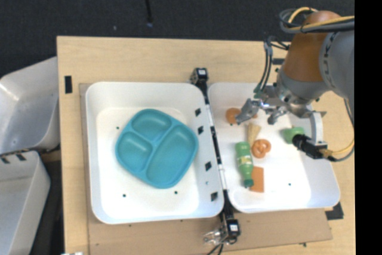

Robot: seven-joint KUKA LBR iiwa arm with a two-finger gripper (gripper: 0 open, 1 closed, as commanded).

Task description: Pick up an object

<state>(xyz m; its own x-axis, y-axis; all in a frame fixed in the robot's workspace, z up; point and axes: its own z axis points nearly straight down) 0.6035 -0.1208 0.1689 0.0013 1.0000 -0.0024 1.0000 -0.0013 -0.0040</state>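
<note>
My gripper (261,113) hangs over the upper part of the right bin (316,185), open, with nothing between its fingers (245,114). Just left of it lies a small orange round piece (232,115). Below it are a tan cone (255,131) and an orange ring-shaped piece (261,148). A green bottle (243,163) lies lengthwise further down, with an orange block (256,179) at its lower right. A small green piece (292,135) sits to the gripper's lower right.
The left bin (101,200) holds a blue divided plate (157,147). A black divider with clips (212,146) runs between the bins. The arm's grey body (307,65) and cables (322,152) hang over the right bin's upper right part.
</note>
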